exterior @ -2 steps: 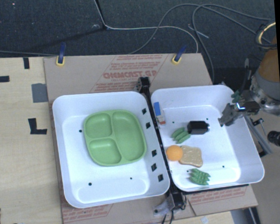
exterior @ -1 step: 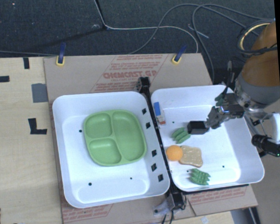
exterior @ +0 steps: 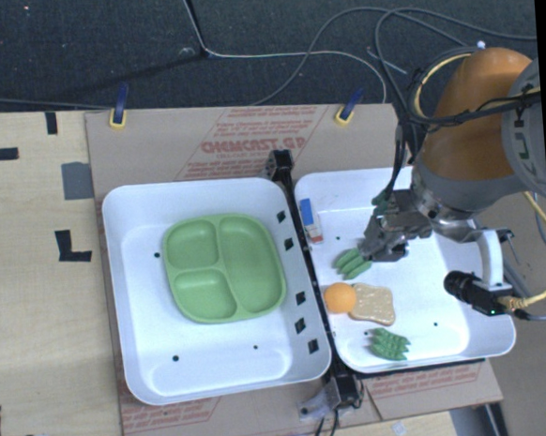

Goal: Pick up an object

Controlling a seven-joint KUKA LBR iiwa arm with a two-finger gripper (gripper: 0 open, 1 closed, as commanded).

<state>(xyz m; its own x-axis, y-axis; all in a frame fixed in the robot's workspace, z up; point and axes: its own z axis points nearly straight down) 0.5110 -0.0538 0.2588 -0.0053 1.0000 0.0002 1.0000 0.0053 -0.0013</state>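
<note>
Several small objects lie in the right bin (exterior: 471,342): a green piece (exterior: 352,263) just left of the gripper (exterior: 385,248), whose grip state I cannot tell, then an orange ball (exterior: 339,297) touching a toast slice (exterior: 373,303). Bare floor opens right of the gripper toward the rim.

Green tray (exterior: 225,268), orange ball (exterior: 340,298), white bins (exterior: 127,271).
</note>
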